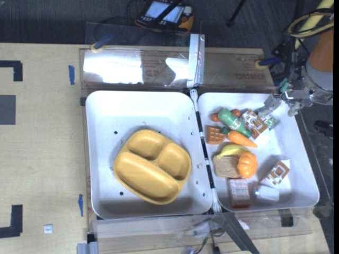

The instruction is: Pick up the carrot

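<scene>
Carrot (241, 138) lying in the right-hand bin (306, 169), orange, slanted, in the thick of a toy-food pile. Touching its upper side is a green bottle (231, 118), and a printed carton (256, 123) sits just beside that. To the carrot's left, a brown waffle piece (215, 135). Just below it, a banana (233, 150), a small pumpkin (247, 164) and a slice of bread (226, 166), all crowded together. Further down, a red-and-white packet (239, 190) and another small carton (277, 173). The gripper (284, 100) hangs over the bin's far right corner, apart from the carrot; whether its pincer is released or clenched, I cannot tell. Over in the left bin (100, 142), a big yellow three-compartment tray (153, 165). Both bins sit on a pale wooden bench (39, 142) with blue tape marks; a handheld control pendant (164, 14) lies beyond on dark floor.
</scene>
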Tool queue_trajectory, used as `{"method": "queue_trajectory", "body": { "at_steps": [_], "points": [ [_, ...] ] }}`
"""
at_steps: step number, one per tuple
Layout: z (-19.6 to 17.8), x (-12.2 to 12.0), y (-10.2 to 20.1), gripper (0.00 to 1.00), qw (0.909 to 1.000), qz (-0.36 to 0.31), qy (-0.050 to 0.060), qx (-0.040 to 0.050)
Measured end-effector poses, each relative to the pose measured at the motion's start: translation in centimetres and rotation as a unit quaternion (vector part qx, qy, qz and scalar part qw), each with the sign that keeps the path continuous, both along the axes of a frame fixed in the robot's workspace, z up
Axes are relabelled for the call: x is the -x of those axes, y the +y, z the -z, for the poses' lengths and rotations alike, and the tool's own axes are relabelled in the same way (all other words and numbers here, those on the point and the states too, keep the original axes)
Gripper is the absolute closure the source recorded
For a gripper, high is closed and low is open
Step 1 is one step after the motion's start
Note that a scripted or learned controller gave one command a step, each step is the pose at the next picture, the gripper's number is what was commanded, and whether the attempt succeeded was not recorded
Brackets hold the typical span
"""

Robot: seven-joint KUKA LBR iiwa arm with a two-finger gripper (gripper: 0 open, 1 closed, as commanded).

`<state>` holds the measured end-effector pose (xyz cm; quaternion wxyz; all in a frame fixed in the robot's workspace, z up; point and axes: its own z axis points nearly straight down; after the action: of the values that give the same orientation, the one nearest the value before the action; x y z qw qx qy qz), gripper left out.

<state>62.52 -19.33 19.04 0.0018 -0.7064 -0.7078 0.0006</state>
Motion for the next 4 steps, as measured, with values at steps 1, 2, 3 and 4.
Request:
{"method": "queue_trajectory", "body": {
  "at_steps": [1, 2, 3, 4],
  "points": [
    [9.6, 2.0, 5.2, 0.00, 1.0000, 0.002, -0.004, 0.0020],
    [10.1, 9.1, 8.3, 0.00, 0.9960, 0.089, -0.008, 0.0037],
    [10.1, 12.3, 10.1, 0.00, 0.9998, 0.013, -0.012, 0.0018],
    [9.2, 12.3, 10.0, 1.00, 0.9998, 0.014, -0.012, 0.0019]
  ]
}}
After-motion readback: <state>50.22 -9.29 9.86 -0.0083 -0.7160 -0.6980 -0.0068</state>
